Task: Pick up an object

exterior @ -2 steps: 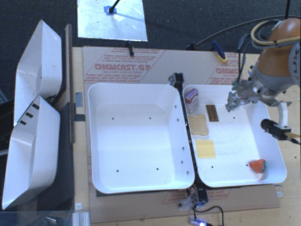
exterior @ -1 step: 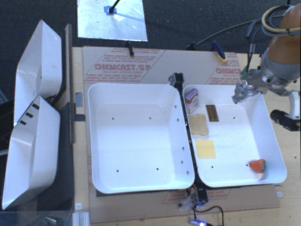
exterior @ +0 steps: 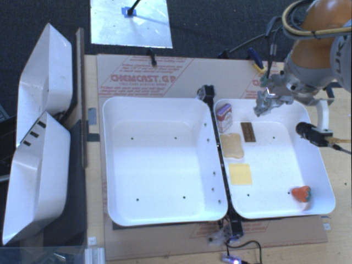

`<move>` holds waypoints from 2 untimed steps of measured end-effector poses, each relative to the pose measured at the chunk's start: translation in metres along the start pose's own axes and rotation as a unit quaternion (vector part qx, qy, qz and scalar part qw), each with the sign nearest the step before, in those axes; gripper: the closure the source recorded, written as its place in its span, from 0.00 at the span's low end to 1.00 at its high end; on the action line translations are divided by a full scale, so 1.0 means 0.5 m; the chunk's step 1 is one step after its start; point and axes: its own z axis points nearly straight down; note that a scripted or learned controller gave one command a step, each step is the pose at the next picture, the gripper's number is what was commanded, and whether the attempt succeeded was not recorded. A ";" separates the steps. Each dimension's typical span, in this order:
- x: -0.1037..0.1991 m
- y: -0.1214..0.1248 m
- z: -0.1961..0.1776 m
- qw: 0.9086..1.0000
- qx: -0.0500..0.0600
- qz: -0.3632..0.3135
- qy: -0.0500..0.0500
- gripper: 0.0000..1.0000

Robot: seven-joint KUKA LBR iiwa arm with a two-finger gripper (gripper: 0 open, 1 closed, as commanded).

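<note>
Nearby, red-and-white carton (exterior: 223,117) upright, tan slice (exterior: 231,146) just below

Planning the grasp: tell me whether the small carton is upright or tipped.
Upright: the small carton stands on its base in the right bin, its top facing up.

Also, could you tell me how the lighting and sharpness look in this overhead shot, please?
In the camera view, light is even and soft; the metal plate at top shows bright glare. The white bins look nearly washed out, with faint shadows along their walls. The gripper is slightly blurred, while the small carton and yellow slice stay fairly sharp.
</note>
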 end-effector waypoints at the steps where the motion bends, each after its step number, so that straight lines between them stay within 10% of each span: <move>1: 0.105 0.015 0.036 1.000 0.001 0.000 0.000 1.00; 2: 0.215 0.018 0.063 1.000 0.001 0.000 0.000 1.00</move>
